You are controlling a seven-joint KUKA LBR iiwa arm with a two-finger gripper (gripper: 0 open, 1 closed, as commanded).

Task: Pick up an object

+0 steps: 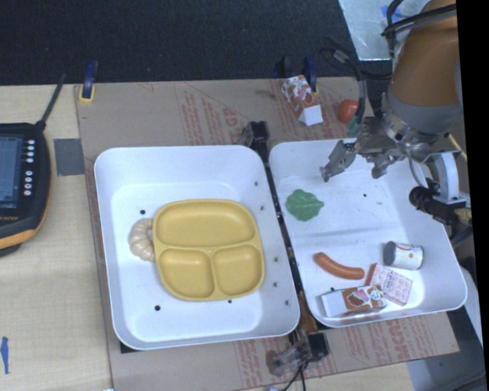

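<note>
Hovering over the upper part of the right bin (421,299), the tool (356,163) hangs with its two fingers spread apart and nothing between them. One fingertip (330,172) points down-left toward the bin floor.

Nearest candidate: the green leaf (303,204), lying flat just below and left of the tool, close to the bin's left wall. It is roundish, no clear long axis. Bare white floor lies all round it except toward that wall, so an approach from the right looks freest.

Farther off, toward the bin's near edge: a sausage (339,266), long axis running upper-left to lower-right; a small can (403,255) on its side to its right; a carton (354,300) and a packet (393,287) crowded together against the front wall. Those last two touch or overlap; awkward to separate.

Left bin (124,267) carries a yellow tray (206,248) with a pale pastry (140,239) tucked at its left; well apart from the tool.

Judgement: the leaf is the short reach. Being flat, it may slip the fingers.
</note>
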